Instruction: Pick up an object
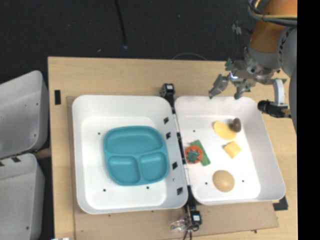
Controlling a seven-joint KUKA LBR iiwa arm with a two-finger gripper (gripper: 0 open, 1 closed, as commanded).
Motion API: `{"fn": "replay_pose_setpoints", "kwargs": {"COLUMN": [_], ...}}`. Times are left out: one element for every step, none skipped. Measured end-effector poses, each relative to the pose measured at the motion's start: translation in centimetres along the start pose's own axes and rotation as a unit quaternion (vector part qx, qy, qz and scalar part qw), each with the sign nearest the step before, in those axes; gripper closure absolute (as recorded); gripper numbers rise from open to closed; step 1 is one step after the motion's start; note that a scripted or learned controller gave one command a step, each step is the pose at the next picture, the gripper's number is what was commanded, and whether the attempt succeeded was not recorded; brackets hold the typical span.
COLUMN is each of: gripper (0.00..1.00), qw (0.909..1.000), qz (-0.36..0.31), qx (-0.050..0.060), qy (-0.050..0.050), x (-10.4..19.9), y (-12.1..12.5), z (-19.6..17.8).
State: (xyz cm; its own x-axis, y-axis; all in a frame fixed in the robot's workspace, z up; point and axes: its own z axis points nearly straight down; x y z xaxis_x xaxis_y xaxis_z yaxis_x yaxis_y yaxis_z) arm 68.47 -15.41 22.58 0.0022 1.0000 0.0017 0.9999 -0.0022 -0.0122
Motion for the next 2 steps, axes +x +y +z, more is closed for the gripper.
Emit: {"fn": "replay_pose_setpoints", "kwargs": {"gripper": [0.0,0.0], "qw": [1.0,1.0], "qz": [-0.002,0.0], "qx": [-0.007,-0.004], "qy": [-0.001,-0.002], "x": [0.0,-0.2], "y": [0.3,-0.2], "z": [-1.0,5.3]}}
